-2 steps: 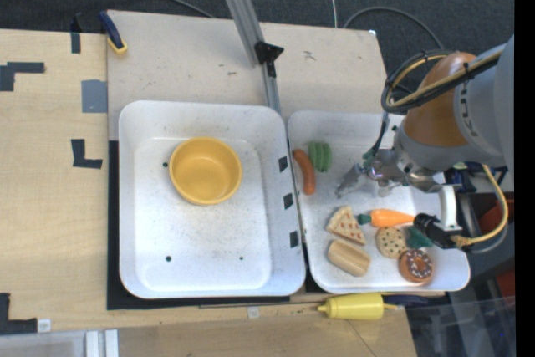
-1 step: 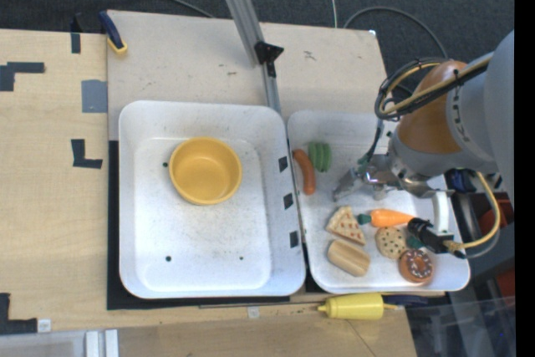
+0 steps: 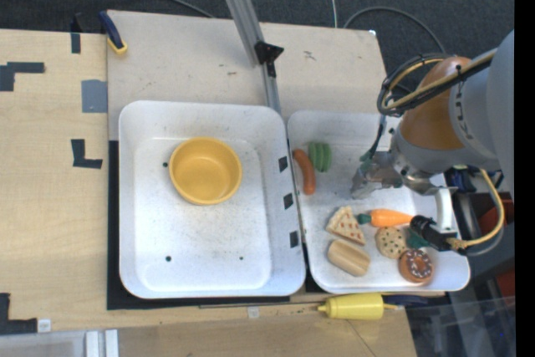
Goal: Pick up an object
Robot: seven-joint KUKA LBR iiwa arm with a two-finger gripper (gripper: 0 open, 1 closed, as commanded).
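Observation:
The right bin (image 3: 338, 130) holds several toy foods: a sausage (image 3: 304, 171), a green pepper (image 3: 320, 155), a carrot (image 3: 389, 218), a pizza slice (image 3: 345, 225), a bread roll (image 3: 348, 257), a cookie (image 3: 389, 242) and a donut (image 3: 415, 265). My gripper (image 3: 370, 180) hangs over the middle of that bin, just above the carrot and to the right of the pepper. Nothing shows between its fingers.
A yellow bowl (image 3: 206, 170) sits in the left bin (image 3: 142, 263). A yellow mustard bottle (image 3: 357, 307) lies on the bench in front of the right bin. A grey pole (image 3: 242, 8) slants in from the top. Cables loop behind the bins.

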